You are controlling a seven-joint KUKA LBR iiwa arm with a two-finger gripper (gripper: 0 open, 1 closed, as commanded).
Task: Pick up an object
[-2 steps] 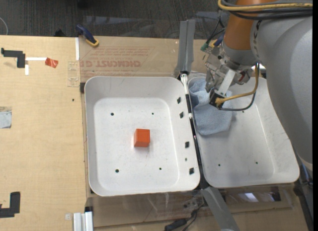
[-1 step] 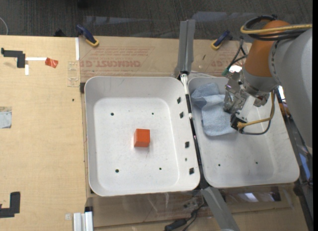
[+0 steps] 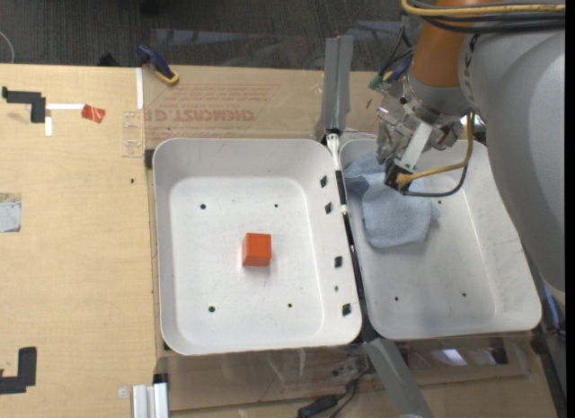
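A blue-grey cloth lies crumpled in the back left part of the right bin. My gripper hangs over the cloth's back edge, close to the bin's back left corner. The wrist hides where the gripper meets the cloth, so I cannot say whether they touch. An orange-red cube sits alone near the middle of the left bin, well away from the gripper.
A ridge with black clips separates the two bins. Brown cardboard lies behind the left bin. On the wooden bench to the left sit a small red piece and a blue-yellow clamp. The arm covers the right bin's right side.
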